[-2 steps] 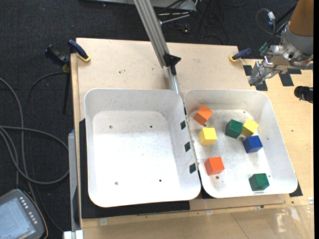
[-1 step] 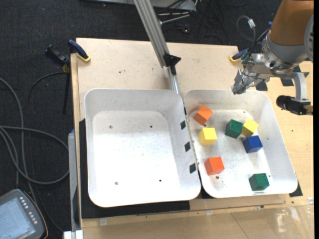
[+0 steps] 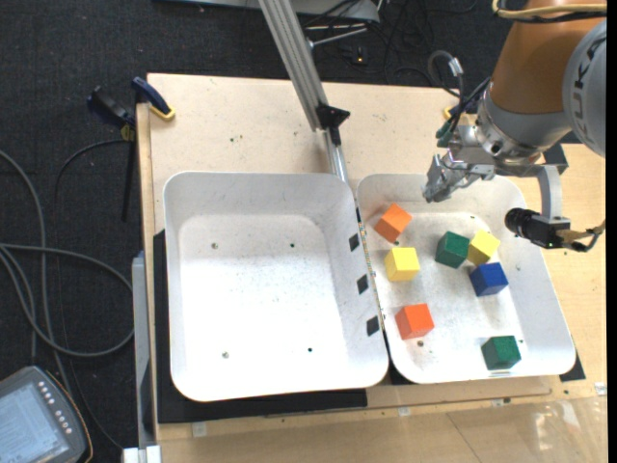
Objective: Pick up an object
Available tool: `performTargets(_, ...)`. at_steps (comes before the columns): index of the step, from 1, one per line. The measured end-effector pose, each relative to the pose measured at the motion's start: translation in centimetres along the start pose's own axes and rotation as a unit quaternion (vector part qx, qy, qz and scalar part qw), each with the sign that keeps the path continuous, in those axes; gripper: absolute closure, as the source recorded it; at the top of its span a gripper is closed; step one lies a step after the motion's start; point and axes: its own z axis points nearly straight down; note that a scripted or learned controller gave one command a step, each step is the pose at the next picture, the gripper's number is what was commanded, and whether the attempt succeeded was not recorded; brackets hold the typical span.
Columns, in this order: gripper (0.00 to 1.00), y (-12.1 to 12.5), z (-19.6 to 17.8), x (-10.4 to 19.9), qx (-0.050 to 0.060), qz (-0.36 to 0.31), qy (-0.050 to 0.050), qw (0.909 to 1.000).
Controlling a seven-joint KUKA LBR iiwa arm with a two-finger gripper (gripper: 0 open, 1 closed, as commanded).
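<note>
Gripper (image 3: pixel 442 189) — can't tell its state | orange cube (image 3: pixel 391 223) in right bin (image 3: pixel 549 302), far-left corner | nearest target — lies just below-left of your gripper, apart

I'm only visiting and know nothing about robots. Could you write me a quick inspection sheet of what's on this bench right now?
Surface: wooden bench bearing a left bin and a right bin, both white.
Job's things: seven cubes in the right bin: two orange, two yellow, two green, one blue.
Clutter: a clamp at the bench's far left corner.
Grippers: pincer above the right bin's far edge, holding nothing that shows.
Cables: loose ones on the floor at left.
Surroundings: dark floor, a metal pole, a screen at bottom left.
</note>
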Motion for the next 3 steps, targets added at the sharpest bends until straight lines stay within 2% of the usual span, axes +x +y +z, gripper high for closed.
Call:
performTargets(1, 1.0, -1.0, 0.8, 4.3, 0.0, -0.001, 0.0, 1.0)
performTargets(3, 1.0, -5.0, 3.7, 14.2, 0.001, -0.001, 0.0, 1.0)
